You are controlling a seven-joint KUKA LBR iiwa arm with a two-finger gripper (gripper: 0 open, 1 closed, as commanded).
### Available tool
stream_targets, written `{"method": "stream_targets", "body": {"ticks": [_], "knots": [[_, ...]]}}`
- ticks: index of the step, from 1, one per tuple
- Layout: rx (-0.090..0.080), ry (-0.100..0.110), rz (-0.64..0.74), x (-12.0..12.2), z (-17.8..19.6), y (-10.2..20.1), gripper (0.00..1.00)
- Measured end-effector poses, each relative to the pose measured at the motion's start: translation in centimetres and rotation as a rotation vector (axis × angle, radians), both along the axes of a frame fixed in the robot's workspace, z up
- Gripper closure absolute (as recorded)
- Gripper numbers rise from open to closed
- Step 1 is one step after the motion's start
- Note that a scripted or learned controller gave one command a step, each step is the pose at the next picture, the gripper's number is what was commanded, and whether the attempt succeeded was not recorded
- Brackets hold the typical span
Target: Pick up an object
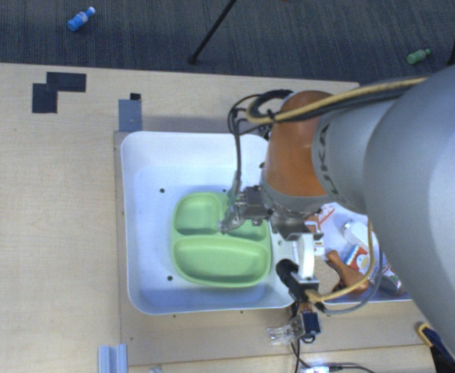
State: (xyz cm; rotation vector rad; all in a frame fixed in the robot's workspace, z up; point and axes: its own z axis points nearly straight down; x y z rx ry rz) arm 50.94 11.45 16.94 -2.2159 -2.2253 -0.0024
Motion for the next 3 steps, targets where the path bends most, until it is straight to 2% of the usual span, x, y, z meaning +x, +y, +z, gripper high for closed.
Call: {"method": "stream_targets", "body": {"ticks": [1,2,3], "knots": [[0.000,-0.005,0.001,-1.9,23.8,-2.2,0.00],[-0.001,0.001,-0.002,-2.3,2.9,-5.9,0.00],[0.000,0.001,0.000,-2.3,-2.1,8.0,0.00]]}}
